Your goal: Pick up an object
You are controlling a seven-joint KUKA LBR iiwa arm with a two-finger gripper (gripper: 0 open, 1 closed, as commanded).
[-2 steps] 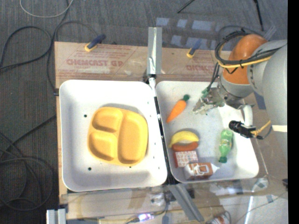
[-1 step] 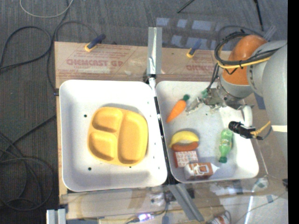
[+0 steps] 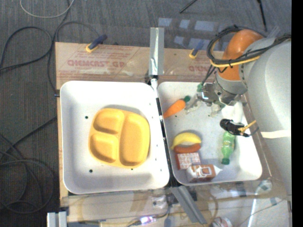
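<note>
1. A small brown-and-white carton (image 3: 202, 172) lies at the near edge of the right bin (image 3: 255, 170), the object farthest from the carrot (image 3: 174, 108) in that bin.
2. A red box (image 3: 187, 159) touches the carton on its carrot side. A yellow fruit (image 3: 186, 139) sits just beyond the box, nearer the carrot.
3. A green bottle (image 3: 227, 147) lies well to the view's right of the carrot, with its cap toward the camera.
4. The carrot rests tilted against the bin's left wall, green top pointing toward the gripper (image 3: 205, 104).
5. The gripper hangs just right of the carrot. Nothing shows in its grasp, and whether it is released or clenched cannot be told.
6. Left of the carrot, across the divide, the left bin (image 3: 75, 108) holds a yellow divided tray (image 3: 120, 137).
</note>
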